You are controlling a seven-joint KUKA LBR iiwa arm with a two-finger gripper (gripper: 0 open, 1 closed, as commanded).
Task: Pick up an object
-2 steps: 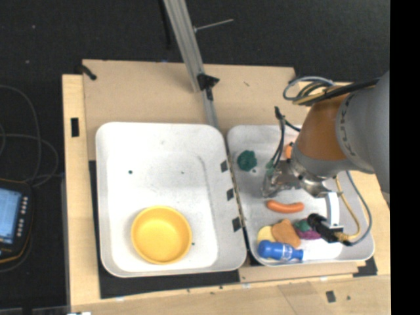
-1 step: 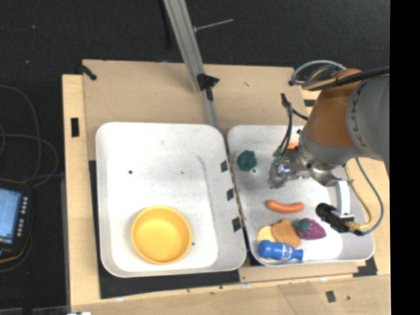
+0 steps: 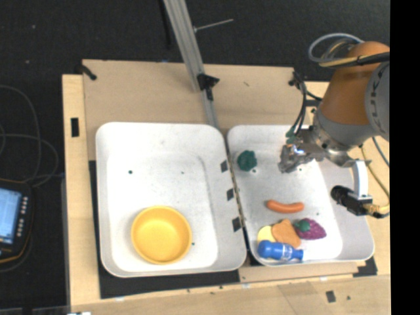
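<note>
Front edge of right bin (image 3: 341, 251): blue bottle (image 3: 280, 251) lying on its side, against the front wall. Just behind it a cluster: small yellow piece (image 3: 265, 233), orange chunk (image 3: 285, 231), purple toy (image 3: 310, 228), all touching or nearly so. Orange sausage-shaped piece (image 3: 285, 206) lies a bit further back, on its own. Dark green lump (image 3: 247, 160) sits near the bin's left wall, well apart from the cluster.

Left bin (image 3: 157, 143): yellow bowl (image 3: 161, 233) upright in the front part.

Gripper (image 3: 291, 159) is over the back half of the right bin, to the right of the green lump, not touching it. Fingers point down; can't tell from this angle how far apart they are. Nothing visible between them. No contact with any object that I can see.
</note>
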